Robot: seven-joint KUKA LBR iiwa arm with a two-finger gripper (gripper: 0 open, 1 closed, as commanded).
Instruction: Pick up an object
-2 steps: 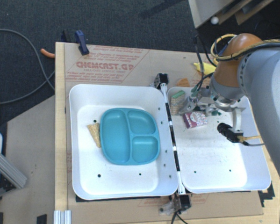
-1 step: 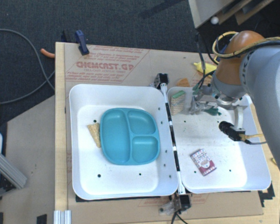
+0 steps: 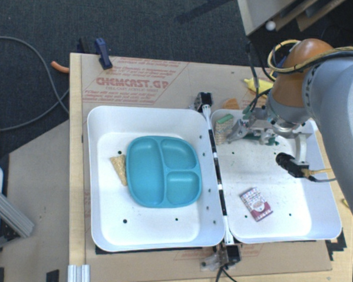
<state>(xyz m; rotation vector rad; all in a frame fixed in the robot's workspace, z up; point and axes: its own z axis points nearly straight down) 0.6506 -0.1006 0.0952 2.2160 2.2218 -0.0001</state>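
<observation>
Gripper: the gripper [image 3: 255,128] sits low in the far corner of the right bin [image 3: 313,230], hard by the divider; I cannot tell its state, nor whether it has hold of anything.
Nearest candidate: a pale, greenish clear-looking item [image 3: 223,123] lies just beside the gripper, on its divider side, in that same corner. Its outline is too blurred to name.
Handling of it: judged light and thin-walled, likely to flex or slide against the bin wall; a grip across its narrow width, from above, looks safest.
Second candidate: a small red-and-white packet [image 3: 256,204] lies flat on the bin floor, well apart from the gripper, toward the near edge.
Handling of the packet: probably light, soft and slightly slippery; lying flat, it offers little edge, so a pinch across its short sides would suit.
Beyond the divider: a teal divided plate [image 3: 163,171] in the left bin [image 3: 101,222], with a tan wafer-like piece [image 3: 119,164] tucked at its far side from the gripper.
Plate handling: stiff, smooth, wide; only the rim could be taken.
Count: two bins, one plate, one tan piece, one packet, one pale item.
</observation>
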